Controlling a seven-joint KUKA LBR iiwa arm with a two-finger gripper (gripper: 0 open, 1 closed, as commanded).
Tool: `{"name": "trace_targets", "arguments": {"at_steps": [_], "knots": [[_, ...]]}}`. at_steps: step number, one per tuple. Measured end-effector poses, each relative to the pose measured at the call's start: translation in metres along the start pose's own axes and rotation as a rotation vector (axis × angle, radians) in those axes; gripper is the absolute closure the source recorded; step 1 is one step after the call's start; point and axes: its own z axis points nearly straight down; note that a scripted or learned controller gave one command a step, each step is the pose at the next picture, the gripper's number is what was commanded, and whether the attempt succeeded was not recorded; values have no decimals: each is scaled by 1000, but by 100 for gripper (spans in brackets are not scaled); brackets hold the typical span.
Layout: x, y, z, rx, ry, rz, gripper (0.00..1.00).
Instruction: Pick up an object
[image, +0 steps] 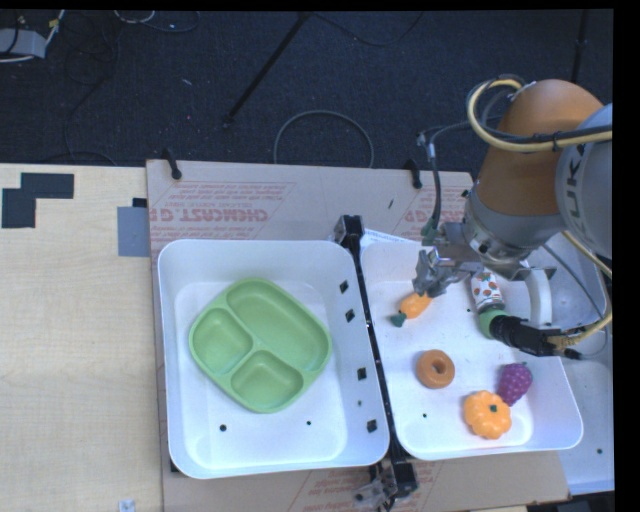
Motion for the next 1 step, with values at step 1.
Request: {"name": "trace_targets", "arguments": {"at_steps": [1], "knots": [[46,19,10,-2,0,0,100]]}}
